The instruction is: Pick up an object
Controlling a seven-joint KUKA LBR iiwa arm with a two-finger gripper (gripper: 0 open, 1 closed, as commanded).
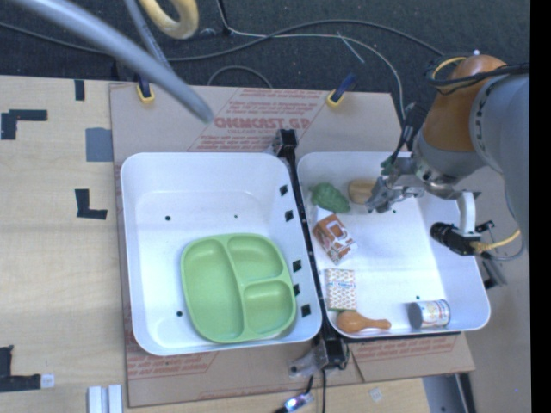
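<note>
Pick not yet done, as far as can be judged. Gripper [381,198] low in the far part of the right bin [456,269], just beside a small tan object [362,188] and near a green leafy object [330,198] to the left of it. Open or closed: not possible to tell, too small and dark at that spot. Nothing seen lifted or clamped. Probably aiming at the tan object, the nearest candidate.

Other candidates lying apart in the same bin: a patterned box [334,237] at the middle left, a patterned packet [341,289] nearer, then a wooden spoon-like piece [363,323] and a small can [429,314] at the near edge. In the left bin [146,231], a green divided plate [239,286], well apart from the arm.

Left to do: closing on one object and raising it clear of the bin floor.
</note>
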